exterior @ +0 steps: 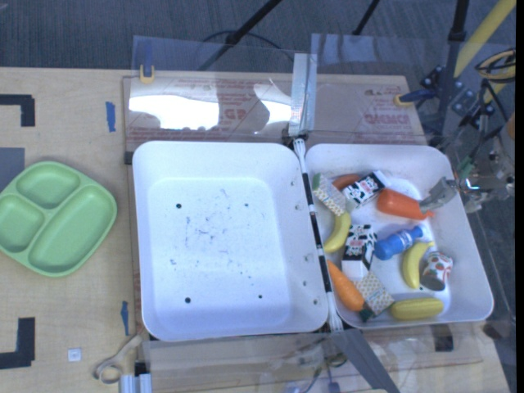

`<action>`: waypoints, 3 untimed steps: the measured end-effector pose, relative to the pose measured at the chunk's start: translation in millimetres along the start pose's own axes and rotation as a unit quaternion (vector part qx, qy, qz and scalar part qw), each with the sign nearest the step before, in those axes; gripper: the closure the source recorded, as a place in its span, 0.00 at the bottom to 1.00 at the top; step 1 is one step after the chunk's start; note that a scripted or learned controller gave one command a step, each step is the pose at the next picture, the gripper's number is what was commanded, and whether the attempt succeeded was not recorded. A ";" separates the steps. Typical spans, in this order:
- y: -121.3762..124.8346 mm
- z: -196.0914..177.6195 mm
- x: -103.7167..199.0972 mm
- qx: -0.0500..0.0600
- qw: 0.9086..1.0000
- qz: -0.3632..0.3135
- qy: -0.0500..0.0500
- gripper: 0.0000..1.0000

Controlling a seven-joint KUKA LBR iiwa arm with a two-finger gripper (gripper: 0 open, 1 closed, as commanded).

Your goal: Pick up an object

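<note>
two shallow white bins sit side by side on the bench: the left bin [164, 170] and the right bin [479, 277], which holds all the toys. a green divided plate [56, 216] lies well apart on the wood at far left. the gripper [442, 191] hangs at the right bin's upper right rim, its grey fingers pointing down-left, their tips just beside the orange carrot [401, 205]; whether they are apart or together cannot be told, and nothing is seen between them. counted in the right bin: three bananas [337, 232], two orange carrots, two black-and-white cow-print cartons [363, 189], one blue bottle [398, 243]. the second carrot [346, 288] lies at the lower left, near a checkered block [376, 293].
</note>
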State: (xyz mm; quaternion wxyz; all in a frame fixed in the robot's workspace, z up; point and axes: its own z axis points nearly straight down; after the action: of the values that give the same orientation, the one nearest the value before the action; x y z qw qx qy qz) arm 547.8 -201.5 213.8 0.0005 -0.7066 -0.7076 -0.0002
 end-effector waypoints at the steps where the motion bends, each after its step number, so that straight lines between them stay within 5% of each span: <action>1: -36.2 -21.5 -2.6 0.001 0.996 0.091 0.000 0.00; 2: -41.1 105.5 9.5 -0.001 1.000 -0.006 0.000 0.00; 3: -29.6 127.0 43.8 -0.002 0.996 -0.087 -0.001 0.00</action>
State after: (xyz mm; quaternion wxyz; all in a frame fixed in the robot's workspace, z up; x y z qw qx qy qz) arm 518.1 -157.6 86.8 -0.0014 -0.6425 -0.7663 -0.0012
